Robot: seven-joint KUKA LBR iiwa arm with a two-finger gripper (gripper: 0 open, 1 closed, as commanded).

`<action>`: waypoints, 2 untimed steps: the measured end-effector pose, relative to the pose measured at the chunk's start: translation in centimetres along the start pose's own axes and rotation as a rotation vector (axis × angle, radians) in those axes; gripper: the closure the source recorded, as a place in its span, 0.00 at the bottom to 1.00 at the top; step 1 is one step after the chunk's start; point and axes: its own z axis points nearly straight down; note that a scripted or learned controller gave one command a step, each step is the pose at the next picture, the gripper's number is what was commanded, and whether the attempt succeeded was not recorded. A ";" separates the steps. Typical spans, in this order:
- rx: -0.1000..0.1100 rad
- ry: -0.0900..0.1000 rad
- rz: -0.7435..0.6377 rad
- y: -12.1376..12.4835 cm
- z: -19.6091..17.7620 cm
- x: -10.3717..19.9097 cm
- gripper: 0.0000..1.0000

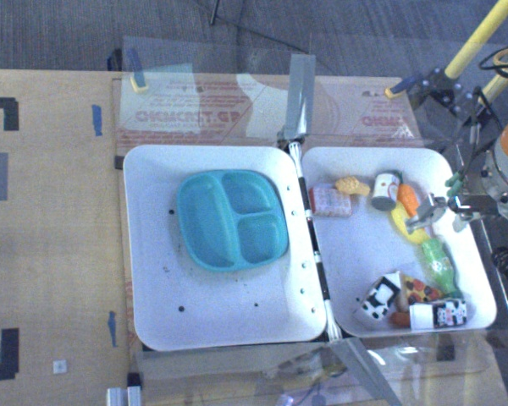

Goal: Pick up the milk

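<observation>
The milk is a small carton printed in black-and-white cow patches, lying tilted in the right bin toward its 6 o'clock edge. Just at its 3 o'clock side sits a cluster of small toy foods in red and orange, and beyond that a white bottle with a dark label lying on its side. The arm reaches in from 3 o'clock, low over the bin's right rim, with the tool pointed toward 9 o'clock above a yellow banana and an orange carrot. How far its fingers are parted cannot be told, and nothing is seen held between them. The milk lies at about 7 o'clock from the tool, well apart from it. The left bin holds a teal divided plate.
</observation>
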 end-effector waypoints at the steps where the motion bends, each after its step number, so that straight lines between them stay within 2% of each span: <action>1: -0.002 0.000 -0.057 -2.3 16.7 4.8 0.00; 2: -0.001 -0.001 0.180 1.2 -3.1 6.6 0.00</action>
